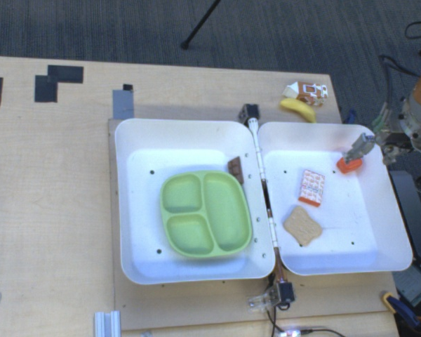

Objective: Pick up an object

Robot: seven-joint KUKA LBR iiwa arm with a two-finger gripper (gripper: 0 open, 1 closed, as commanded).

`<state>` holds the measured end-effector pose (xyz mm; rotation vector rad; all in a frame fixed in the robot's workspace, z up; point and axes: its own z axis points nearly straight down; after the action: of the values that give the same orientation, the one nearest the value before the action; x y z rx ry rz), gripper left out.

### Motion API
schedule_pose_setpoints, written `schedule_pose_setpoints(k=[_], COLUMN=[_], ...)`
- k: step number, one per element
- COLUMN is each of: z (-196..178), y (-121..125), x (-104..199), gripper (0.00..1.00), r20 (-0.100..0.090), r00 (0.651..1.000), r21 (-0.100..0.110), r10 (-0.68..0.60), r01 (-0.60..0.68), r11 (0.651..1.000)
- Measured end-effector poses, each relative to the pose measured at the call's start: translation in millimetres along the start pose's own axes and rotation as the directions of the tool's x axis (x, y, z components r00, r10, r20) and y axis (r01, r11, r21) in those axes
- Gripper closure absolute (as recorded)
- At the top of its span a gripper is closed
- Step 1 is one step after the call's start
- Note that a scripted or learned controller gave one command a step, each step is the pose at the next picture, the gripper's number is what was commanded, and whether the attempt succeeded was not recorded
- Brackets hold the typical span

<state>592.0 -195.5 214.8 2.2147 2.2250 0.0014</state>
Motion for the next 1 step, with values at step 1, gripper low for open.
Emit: schedule_pose_setpoints(k=[1], z=[119.4], y=[-28.7], x=[-8.8], gripper=[0.00], r20=[-0.001], r00=[1.000], r21=[-0.002], r10=[-0.001], r01=[0.001], r11=[1.000])
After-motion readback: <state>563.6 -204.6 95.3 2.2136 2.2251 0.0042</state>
